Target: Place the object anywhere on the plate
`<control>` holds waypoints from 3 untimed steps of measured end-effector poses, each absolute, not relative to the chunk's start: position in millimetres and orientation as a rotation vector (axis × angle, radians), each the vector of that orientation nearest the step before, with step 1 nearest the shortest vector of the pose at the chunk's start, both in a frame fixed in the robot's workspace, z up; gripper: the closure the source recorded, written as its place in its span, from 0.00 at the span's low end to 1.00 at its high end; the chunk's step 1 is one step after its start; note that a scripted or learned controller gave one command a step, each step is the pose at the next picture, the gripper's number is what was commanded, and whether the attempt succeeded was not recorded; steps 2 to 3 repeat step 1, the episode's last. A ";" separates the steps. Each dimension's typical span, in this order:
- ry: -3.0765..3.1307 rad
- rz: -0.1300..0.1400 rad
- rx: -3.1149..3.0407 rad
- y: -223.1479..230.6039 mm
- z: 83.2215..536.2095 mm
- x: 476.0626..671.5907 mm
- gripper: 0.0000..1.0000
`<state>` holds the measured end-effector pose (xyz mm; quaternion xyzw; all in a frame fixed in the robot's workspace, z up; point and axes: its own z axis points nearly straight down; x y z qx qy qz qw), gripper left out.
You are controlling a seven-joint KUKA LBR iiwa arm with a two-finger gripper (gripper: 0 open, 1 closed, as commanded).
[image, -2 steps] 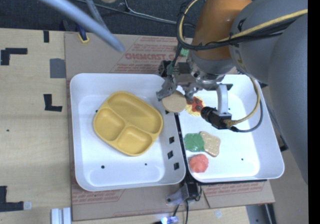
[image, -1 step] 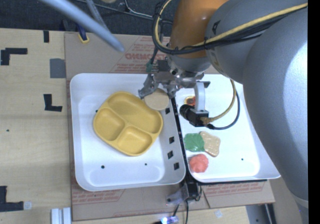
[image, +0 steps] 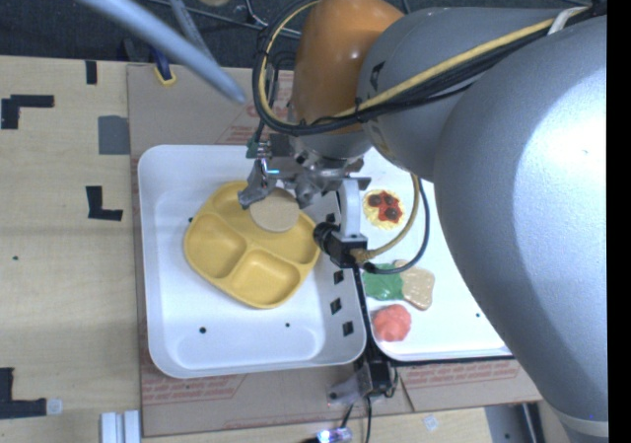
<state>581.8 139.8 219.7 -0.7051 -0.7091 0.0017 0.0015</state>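
Camera view is showing the hand point(image: 277, 186) hovering over the yellow plate point(image: 251, 258) in the left bin point(image: 168, 263), a tan disc point(image: 275, 216) sitting just beneath it; whether it is grasping the disc I cannot tell. Probably light, stiff, best taken by its rim. Raised dividers are crowding it.

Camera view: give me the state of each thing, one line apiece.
Plate: yellow, three compartments, flat in the left bin.
Beige disc: on the plate's upper edge, under the gripper.
Pizza toy: flat in the right bin.
Green piece: touching the tan piece.
Red piece: alone, near the bin's front.
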 end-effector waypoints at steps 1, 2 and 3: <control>-2.223 0.004 -2.217 137.6 220.6 582.4 0.00; -2.223 0.004 -2.217 137.6 220.6 582.4 0.00; -2.223 0.004 -2.217 137.6 220.6 582.4 0.00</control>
